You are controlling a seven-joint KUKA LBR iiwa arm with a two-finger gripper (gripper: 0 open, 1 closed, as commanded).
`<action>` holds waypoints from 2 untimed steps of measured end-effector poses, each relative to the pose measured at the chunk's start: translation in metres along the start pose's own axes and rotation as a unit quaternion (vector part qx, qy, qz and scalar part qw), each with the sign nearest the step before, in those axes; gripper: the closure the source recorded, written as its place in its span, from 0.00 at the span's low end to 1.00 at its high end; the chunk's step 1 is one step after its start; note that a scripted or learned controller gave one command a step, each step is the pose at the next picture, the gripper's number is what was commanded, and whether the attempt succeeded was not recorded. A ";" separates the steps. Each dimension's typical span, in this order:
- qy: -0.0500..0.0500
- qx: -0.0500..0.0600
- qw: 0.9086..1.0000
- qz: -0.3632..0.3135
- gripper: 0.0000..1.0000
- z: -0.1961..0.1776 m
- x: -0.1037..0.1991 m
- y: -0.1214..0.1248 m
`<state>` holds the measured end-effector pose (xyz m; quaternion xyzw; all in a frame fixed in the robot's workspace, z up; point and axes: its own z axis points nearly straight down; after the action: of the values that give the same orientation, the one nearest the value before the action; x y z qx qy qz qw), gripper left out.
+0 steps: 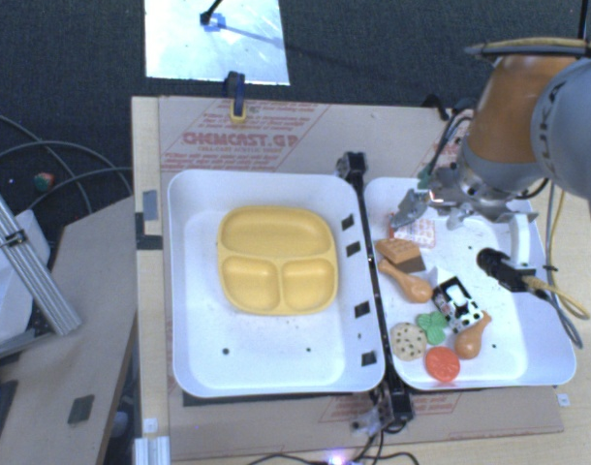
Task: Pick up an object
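Cardboard (247, 134) under both bins, printed "CHEMCAST GP".

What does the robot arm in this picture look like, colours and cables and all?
The arm is bulky and rounded: a grey shell with a wide orange band above the wrist. Thin cables run beside the wrist. It ends in a small silvery metal gripper.

Left of my gripper (412, 206) sits a yellow tray (276, 260); below it, a red tomato (443, 364) and black-and-white cow (462, 308).
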<state>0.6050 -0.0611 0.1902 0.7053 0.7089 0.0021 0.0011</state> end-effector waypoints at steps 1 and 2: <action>0.001 0.006 1.000 0.001 0.00 -0.002 0.041 -0.122; -0.002 0.000 1.000 0.004 0.00 0.006 -0.011 -0.080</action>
<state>0.5252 -0.0722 0.1843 0.7080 0.7062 0.0005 0.0025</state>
